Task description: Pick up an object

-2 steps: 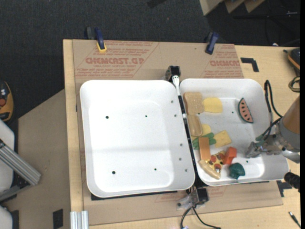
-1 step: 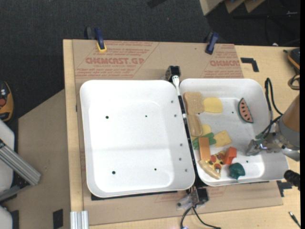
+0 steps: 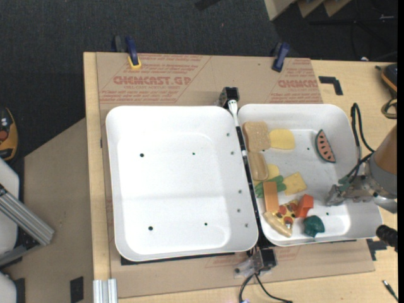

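The claw is low over the right bin, near its right wall. It comes in from the right on the grey arm. It is small and dark here, so I cannot tell how it is set, and nothing shows in its grip.

The toy food lies to the left of the claw, apart from it. Closest is a teal lump near the front of the bin. Just beside that is a small red piece. Next to those lies a pizza slice with red dots on it, and a long orange stick touches its top end. A yellow cheese wedge sits just above the red piece. Two pieces of brown bread lie along the left wall of this bin, one behind the other. A flat yellow piece is beside the back one. A watermelon slice lies alone near the back right.

The left bin is white with small dark dots. Both bins sit side by side on a brown board with red letters, on the desk. Two blue clamps hold the board's back edge.
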### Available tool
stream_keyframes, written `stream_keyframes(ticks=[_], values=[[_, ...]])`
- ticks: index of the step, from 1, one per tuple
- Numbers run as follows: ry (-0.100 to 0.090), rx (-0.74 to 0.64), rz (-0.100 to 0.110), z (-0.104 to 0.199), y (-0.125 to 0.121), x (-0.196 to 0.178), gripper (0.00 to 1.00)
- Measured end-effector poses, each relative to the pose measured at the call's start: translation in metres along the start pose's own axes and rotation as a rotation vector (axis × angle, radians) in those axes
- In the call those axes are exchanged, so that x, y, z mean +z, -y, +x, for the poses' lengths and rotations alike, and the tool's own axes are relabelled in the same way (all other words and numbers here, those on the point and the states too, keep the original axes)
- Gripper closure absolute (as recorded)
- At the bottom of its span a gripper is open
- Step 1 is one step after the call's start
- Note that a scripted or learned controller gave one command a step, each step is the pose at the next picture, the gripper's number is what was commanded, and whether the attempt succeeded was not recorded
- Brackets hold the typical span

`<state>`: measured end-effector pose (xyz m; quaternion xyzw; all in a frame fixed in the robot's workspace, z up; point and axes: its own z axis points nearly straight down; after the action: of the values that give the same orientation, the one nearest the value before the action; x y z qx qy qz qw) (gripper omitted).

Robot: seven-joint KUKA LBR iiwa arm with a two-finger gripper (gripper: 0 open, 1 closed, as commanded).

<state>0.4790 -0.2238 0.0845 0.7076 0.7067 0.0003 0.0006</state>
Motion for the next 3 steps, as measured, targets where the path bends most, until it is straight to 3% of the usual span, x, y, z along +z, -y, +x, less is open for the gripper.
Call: stream_keyframes(ticks=[1,2,3], values=[[0.0,0.0,0.0,0.0,0.0,0.0,1.0],[-0.005,-0.009,0.004,0.091,0.0,0.0,1.0],[0.0,-0.009,-0.007,0.122,-0.101,-0.001,1.0]])
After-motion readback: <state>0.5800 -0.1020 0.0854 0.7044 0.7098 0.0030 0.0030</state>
